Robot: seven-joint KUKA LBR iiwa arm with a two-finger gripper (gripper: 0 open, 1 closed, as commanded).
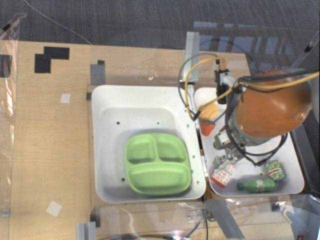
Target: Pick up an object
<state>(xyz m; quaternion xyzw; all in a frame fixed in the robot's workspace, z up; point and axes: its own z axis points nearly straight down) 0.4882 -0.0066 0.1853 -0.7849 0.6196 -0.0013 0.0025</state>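
Tool [223, 160] low over right bin [298, 181], above red-and-white carton [223, 174]

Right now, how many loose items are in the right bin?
4 visible: a green bottle at the front, a small can behind it, a red-and-white packet under the gripper, and an orange item at the back-left. The arm may hide more.

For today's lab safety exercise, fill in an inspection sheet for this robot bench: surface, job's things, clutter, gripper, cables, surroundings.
Surface: wooden bench bearing left bin and right bin.
Job's things: green divided tray in left bin; green bottle, red-and-white packet, small can, orange item in right bin.
Clutter: black tape marks on bench.
Gripper: gripper low over right bin, above the packet.
Cables: yellow and black cables looping by the arm.
Surroundings: dark floor.
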